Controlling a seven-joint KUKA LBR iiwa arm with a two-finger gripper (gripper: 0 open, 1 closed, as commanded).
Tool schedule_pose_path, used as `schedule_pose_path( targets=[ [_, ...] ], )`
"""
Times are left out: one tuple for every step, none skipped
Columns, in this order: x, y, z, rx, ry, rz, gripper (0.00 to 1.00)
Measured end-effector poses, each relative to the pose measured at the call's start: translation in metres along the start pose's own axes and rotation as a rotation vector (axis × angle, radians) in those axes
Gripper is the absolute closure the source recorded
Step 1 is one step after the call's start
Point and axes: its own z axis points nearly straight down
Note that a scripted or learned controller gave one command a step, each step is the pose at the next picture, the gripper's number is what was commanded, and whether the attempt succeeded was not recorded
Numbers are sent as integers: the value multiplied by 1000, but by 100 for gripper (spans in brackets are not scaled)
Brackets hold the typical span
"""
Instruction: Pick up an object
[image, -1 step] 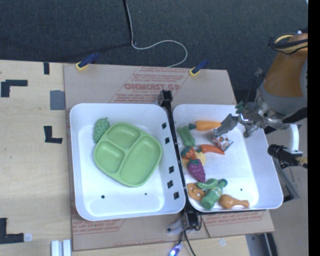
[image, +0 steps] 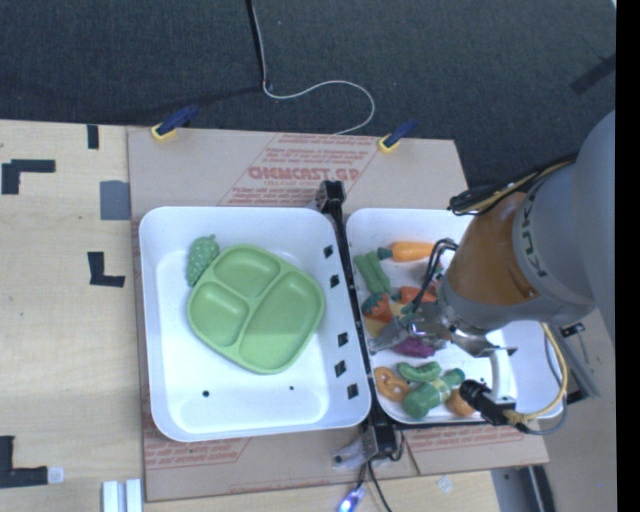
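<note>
Pincer (image: 405, 330) low in right bin (image: 535, 392) among toy vegetables (image: 420, 385); finger state cannot be told. Green plate (image: 257, 308) in left bin (image: 170, 300).

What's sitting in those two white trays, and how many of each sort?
Green divided plate: 1, left bin
Green bumpy toy touching the plate: 1
Small toy foods heaped in the right bin: too jumbled and partly hidden by the arm for a sure count
Total clearly countable: 2

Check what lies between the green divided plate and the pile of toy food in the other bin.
In the camera view, bare white floor of the left bin, then the black divider where the two bins meet, separate the green plate from the toy food.
</note>
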Motion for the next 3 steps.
schedule_pose_path(
  targets=[
    [-1,3,-17,-6,1,-1,100],
    [84,54,-113,-18,3,-11,100],
    [150,55,-171,-11,3,-9,100]
  ],
)
